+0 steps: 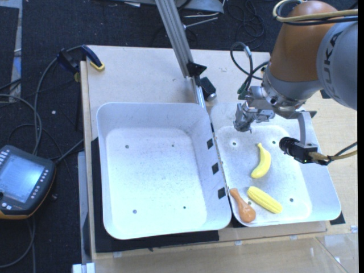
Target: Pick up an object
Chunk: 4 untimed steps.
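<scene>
Currently arm hangs over right bin [318, 209], nothing gripped yet.
Gripper [243, 124] at bin's upper-left corner, can't tell open/shut; banana [261, 161] mid-bin, corn [265, 199] & carrot [243, 206] near lower edge, all loose for grabbing. Left bin [108, 115] beside.

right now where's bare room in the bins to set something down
The left bin has bare floor from wall to wall. In the right bin, a smaller patch lies at the far left corner near the pincer. The near end is crowded: banana, corn cob and carrot sit close together.
</scene>
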Each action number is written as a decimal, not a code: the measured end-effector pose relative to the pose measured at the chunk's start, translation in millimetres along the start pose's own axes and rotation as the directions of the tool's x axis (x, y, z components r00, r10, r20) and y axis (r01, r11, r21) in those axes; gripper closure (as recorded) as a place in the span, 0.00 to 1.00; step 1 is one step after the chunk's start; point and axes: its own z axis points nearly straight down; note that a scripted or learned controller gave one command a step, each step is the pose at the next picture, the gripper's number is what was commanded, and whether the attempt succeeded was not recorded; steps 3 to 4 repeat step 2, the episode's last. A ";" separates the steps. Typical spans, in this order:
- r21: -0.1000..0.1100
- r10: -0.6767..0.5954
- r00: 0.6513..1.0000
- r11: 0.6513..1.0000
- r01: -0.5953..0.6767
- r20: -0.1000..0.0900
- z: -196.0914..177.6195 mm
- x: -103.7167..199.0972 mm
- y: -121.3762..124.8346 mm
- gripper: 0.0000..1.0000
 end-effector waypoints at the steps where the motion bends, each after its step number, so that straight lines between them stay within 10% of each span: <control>1: 0.002 -0.001 1.000 1.000 0.001 0.000 17.2 52.5 -24.5 1.00; 2: 0.001 -0.002 1.000 1.000 0.002 0.000 21.3 109.5 -45.1 1.00; 4: 0.001 -0.002 1.000 1.000 0.002 0.000 21.3 109.5 -45.1 1.00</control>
